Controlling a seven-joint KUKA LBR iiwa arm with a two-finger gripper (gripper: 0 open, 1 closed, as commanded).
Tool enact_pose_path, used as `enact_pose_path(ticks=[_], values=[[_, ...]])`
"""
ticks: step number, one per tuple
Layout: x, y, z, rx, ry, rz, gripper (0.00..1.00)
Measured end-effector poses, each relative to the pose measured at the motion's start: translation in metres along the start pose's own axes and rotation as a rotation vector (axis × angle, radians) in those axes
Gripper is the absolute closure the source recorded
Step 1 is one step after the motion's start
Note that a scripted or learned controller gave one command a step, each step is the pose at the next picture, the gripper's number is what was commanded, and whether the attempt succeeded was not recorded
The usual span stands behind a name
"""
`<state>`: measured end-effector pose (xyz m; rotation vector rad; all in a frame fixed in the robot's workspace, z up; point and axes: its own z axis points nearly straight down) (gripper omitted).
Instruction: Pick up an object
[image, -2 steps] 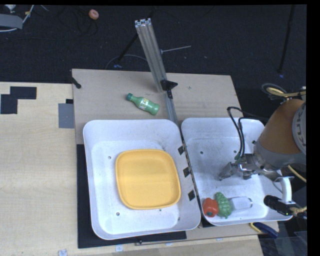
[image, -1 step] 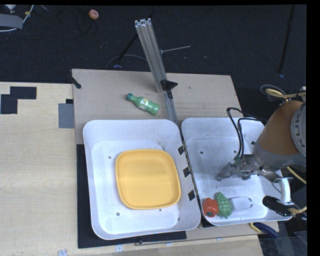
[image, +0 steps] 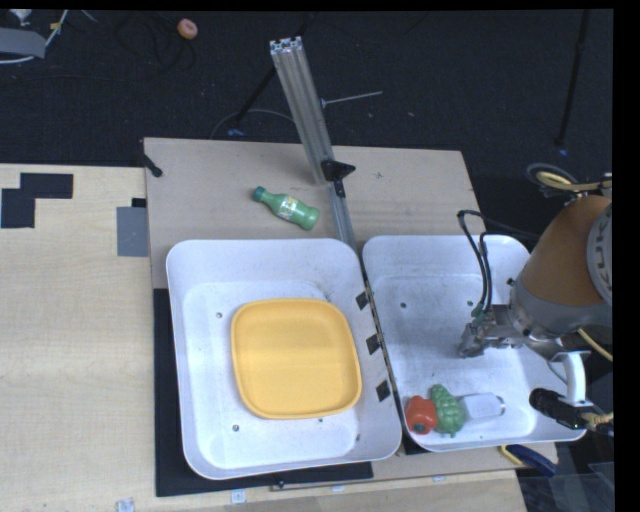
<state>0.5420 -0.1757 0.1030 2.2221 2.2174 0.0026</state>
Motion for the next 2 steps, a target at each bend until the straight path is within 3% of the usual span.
enact_pose_path(ticks=[2], values=[[-0.003,-0.013,-0.109,-0.001,-0.001,-0.001,1.0]])
